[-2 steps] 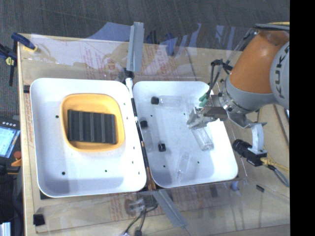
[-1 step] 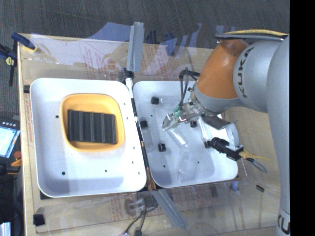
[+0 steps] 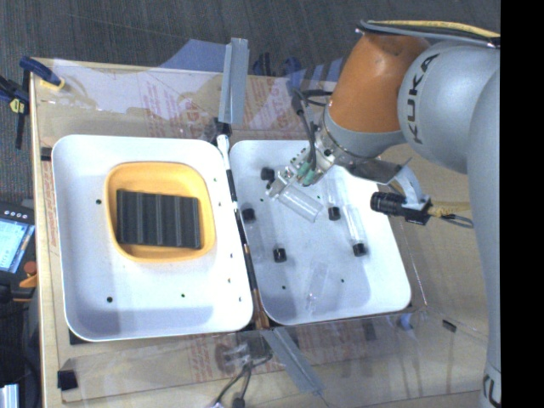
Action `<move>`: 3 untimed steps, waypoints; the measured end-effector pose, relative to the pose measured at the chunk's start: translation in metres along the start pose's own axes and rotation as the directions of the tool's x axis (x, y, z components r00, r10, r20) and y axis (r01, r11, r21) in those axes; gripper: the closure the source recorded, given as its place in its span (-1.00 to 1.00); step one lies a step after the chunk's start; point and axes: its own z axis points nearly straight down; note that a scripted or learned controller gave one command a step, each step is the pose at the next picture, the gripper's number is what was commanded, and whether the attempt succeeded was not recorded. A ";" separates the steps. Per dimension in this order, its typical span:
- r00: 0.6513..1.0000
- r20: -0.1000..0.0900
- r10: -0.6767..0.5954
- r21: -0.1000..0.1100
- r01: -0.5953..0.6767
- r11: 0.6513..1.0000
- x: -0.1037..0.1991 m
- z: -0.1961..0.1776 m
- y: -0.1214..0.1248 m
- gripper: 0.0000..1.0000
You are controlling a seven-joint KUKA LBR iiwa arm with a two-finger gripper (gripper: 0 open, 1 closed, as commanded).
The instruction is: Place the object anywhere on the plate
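- The plate (image 3: 161,177), yellow with a dark ridged middle, sits in the left bin (image 3: 85,296).
- My gripper (image 3: 299,175) hangs over the right bin (image 3: 382,287), well right of the plate.
- Clear tubes (image 3: 299,201) lie just beneath it; I cannot tell if I grip one.

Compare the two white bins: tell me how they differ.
The left bin holds a yellow plate with a dark ridged insert; the right bin holds small clear tubes and a few dark bits. The gripper is over the right bin, while nothing reaches over the left bin. Both are shallow, white, with rounded corners, side by side.
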 end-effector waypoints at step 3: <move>0.912 -0.005 -0.410 0.002 0.410 0.912 0.057 0.029 0.064 -1.00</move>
